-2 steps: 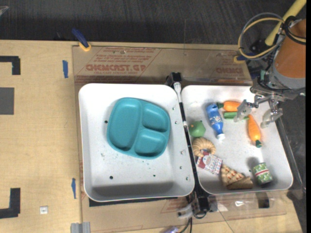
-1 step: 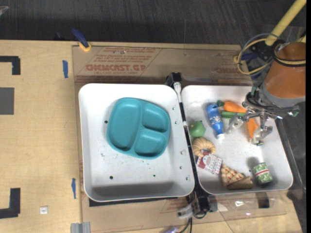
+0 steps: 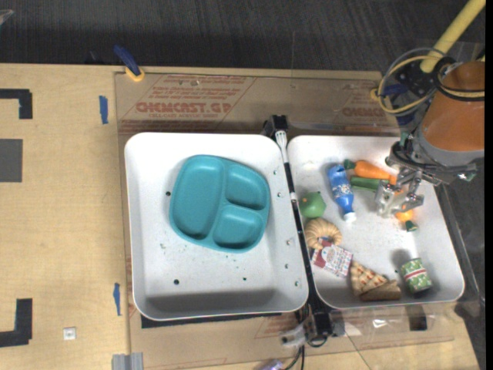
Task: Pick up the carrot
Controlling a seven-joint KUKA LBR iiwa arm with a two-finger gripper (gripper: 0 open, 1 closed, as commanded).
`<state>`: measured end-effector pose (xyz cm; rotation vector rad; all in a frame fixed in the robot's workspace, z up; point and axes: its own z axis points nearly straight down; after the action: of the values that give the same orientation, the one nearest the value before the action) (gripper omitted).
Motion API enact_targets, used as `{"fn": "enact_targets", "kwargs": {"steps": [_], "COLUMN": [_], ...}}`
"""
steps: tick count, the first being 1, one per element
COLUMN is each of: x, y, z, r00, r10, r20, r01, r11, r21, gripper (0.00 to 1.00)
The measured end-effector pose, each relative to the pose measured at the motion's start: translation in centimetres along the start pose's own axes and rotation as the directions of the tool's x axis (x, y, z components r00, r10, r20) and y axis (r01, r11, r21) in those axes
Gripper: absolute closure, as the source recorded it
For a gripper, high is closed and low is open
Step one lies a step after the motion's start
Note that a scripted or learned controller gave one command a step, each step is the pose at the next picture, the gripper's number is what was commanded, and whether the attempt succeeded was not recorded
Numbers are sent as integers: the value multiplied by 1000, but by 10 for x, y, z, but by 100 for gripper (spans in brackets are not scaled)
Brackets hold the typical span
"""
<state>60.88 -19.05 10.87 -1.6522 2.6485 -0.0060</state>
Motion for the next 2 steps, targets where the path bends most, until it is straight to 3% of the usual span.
{"fn": "enact_targets", "kwargs": {"steps": [1, 2], "x": [0, -3], "y": [0, -2], "z": [1, -12], "r00": [1000, 1000], "r10": [0, 4], "r20": [0, 8], "r01": [0, -4], "r11": [1000, 1000], "r21": [-1, 7], "gripper": [0, 100]}}
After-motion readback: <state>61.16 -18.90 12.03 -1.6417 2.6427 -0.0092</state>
